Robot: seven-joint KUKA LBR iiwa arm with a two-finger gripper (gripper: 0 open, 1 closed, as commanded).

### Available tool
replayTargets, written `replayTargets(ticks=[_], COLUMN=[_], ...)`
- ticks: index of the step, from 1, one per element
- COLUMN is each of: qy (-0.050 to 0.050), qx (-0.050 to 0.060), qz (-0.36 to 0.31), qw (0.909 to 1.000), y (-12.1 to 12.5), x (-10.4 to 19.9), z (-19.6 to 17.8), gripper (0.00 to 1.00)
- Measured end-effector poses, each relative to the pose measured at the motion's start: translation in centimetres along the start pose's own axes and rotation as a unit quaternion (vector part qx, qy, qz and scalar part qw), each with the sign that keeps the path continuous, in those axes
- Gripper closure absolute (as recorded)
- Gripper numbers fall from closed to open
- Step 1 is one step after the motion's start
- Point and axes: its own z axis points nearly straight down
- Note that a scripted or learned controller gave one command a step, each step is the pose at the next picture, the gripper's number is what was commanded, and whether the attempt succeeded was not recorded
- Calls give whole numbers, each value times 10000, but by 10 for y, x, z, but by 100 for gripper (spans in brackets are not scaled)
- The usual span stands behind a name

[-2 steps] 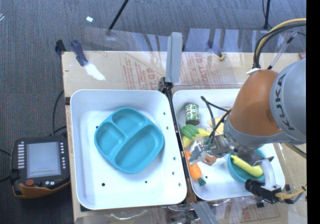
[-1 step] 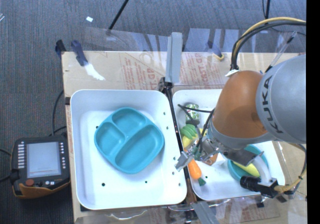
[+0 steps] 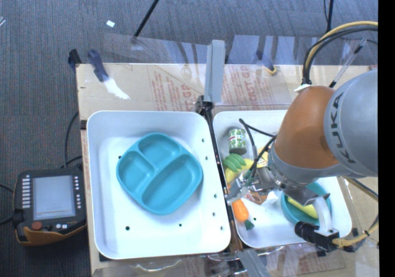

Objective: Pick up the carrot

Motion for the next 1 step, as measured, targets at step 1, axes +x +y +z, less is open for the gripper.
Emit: replayTargets(ticks=[1], qy=[5], qx=[9], qz=[-1625], qw=[9867], y=[2], x=[13], z=[0], gripper=[0])
